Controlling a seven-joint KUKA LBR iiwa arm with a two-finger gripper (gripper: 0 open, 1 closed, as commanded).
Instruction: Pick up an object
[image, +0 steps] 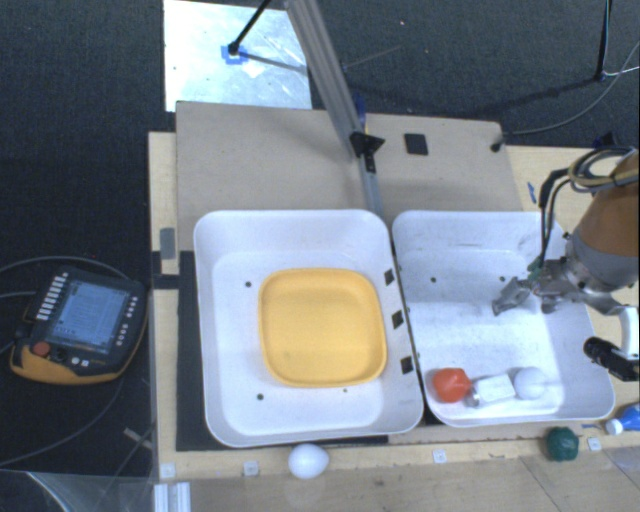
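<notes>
Dark carpet is seen around a tan worktop (270, 160) on which two shallow white bins are set side by side. Left bin (225, 330): one square yellow plate (322, 326), laid flat near the middle. Right bin (470, 260): a small red-orange object (449, 383), a white bottle-like piece (494, 389) and a white ball (530, 382), lined up along the near wall, each close beside the next. Arm: grey with an orange band, entered from the right; its claw (512, 297) is positioned over the right bin's right half, well apart from the three objects, with nothing visible between its fingers; whether it is open or closed cannot be told. Outside the bins: a white egg-shaped object (308, 461), a dark green ball (561, 443), and a handheld control pendant (78, 325) on the carpet at left.
</notes>
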